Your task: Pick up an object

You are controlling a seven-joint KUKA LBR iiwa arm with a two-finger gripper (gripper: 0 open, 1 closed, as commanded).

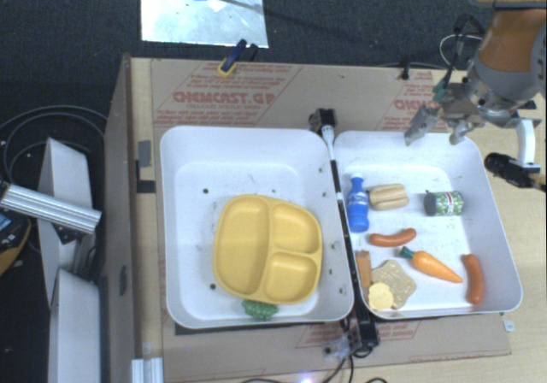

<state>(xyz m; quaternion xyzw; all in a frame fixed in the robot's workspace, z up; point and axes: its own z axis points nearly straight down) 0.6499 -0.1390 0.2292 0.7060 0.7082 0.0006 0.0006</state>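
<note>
1. Nearest the camera, along the front of the right bin [504, 283], lie a carrot [432, 266], a sausage [473, 278], a cracker [398, 279] with a small yellow disc [380, 296] at its corner, and a brown stick [364, 270] against the divider.
2. In the left bin [184, 202] a yellow tray [267, 248] with compartments sits toward the front, a bit of green [260, 309] just beyond its near edge.
3. Mid-bin on the right are a second sausage [392, 238], a blue bottle [357, 205], a bread roll [388, 197] just beside it, and a small green can [444, 203] on its side, set apart from the others.
4. Farthest back, the gripper [443, 125] hangs over the rear rim of the right bin with its fingers spread and nothing between them.
5. My reading: the task is at the approach step, with no object picked yet. The can lies closest to the gripper and stands clear of its neighbours, so it looks the easiest target.
6. The next move calls for bringing the gripper forward over the chosen item, lowering with the fingers straddling it, then closing. A round can may roll away.
</note>
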